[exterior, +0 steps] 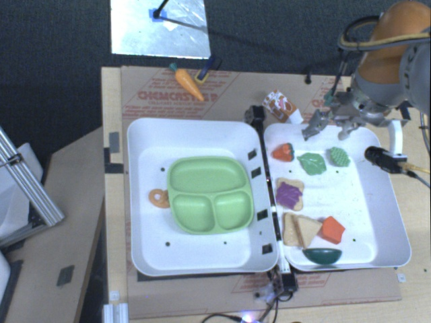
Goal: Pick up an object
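On the far side of the bench (114, 113), a carrot (188, 84) lies on the cardboard, outside both bins. The left bin (145, 143) holds a green tray (210, 194) with three compartments and, just left of it, a small pretzel (159, 198). A packet (279, 105) stands at the far edge between the bins.

The right bin (384, 227) carries the toy food. From its left: a red strawberry (283, 152), a purple piece on bread (289, 194), a sandwich slice (300, 231), a green leaf (312, 162), a dark green wedge (322, 255), an orange block (332, 229) and a green berry (339, 156).

The pincer (331, 125) hangs over the bin's far edge, its two fingers spread wide with nothing between them, just beyond the leaf and berry.

These look like light, stiff plastic toys, likely a bit slick. The berry, being small and rounded, seems the nearest fair target; I would close across its narrow middle. The leaf looks flat and may slip under the fingers. The orange block, with its flat sides, should be the surest hold, though it lies nearer and well apart from the pincer.
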